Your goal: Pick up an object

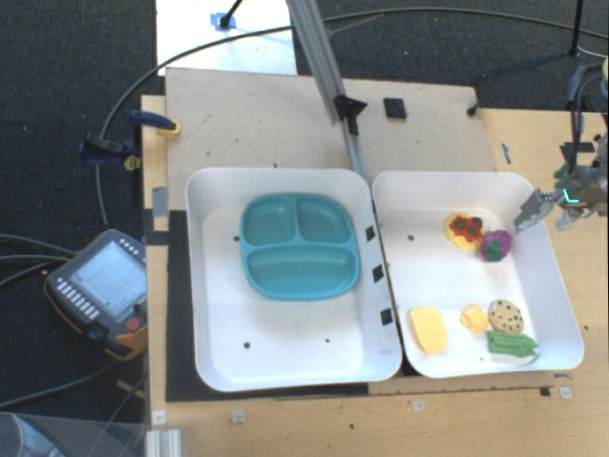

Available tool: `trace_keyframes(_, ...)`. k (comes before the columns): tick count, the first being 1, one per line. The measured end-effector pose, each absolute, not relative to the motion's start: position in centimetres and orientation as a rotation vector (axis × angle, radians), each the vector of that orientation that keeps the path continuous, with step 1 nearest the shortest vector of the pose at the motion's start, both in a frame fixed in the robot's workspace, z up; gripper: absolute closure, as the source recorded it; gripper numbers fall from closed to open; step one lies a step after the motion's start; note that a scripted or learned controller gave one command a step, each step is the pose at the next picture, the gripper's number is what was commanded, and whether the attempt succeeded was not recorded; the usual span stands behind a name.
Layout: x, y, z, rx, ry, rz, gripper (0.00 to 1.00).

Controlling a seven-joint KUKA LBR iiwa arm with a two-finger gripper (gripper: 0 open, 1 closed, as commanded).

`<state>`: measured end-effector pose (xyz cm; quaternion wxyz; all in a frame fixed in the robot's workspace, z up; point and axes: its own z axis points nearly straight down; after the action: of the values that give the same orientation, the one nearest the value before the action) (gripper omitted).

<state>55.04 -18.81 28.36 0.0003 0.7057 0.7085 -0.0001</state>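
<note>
Camera view: we see toy food scattered loose in the right bin [547, 284], so any piece is up for picking; the purple toy [495, 246] sits nearest the gripper [547, 208]. The left bin [209, 284] has a teal plate [300, 246]. The gripper hangs over the right bin's far right rim; we cannot tell its grip state

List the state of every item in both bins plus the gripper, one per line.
Teal divided plate: left bin, flat, compartments bare.
Pizza slice toy: right bin, far side, touching the purple piece.
Purple toy: beside the pizza, loose.
Yellow block: near side, lying flat.
Small orange piece: loose, next to the cookie.
Cookie: flat, against the green toy.
Green toy: near corner, lying flat.
Gripper: over right bin's far right rim, holding nothing.
</note>
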Motion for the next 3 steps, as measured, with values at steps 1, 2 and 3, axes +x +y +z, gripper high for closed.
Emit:
trace_keyframes(1, 55.1, -18.8, 28.4, 2.215, 2.225, 0.001, 0.0)
trace_keyframes(2, 54.9, -18.9, 22.2, 2.222, 2.225, -0.003, 0.0)
trace_keyframes(3, 55.5, -18.5, 17.8, 2.22, 2.223, -0.001, 0.0)
